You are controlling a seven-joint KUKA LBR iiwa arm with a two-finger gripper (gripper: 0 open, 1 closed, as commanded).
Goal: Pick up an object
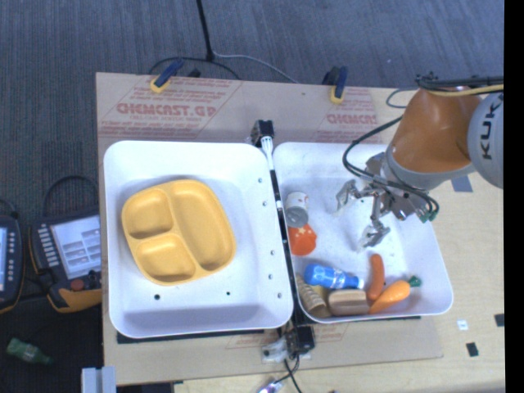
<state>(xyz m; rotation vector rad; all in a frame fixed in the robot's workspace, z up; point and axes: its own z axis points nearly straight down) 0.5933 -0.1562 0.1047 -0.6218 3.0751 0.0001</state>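
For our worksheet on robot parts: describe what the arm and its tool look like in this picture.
The arm is grey with a broad orange band above the wrist and dark lettering on its grey shell. A thin black cable loops beside the wrist. The tool is bare grey metal, thin and spindly.

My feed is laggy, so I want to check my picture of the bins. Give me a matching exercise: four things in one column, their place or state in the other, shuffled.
Things:
1. yellow divided plate
2. blue bottle
3. carrot
4. gripper

Places or states:
A. lying in the right bin, left of the carrot
B. above a bare part of the right bin, with nothing between its fingers
C. in the left bin
D. near the right bin's front right corner

Pairs: 1-C, 2-A, 3-D, 4-B
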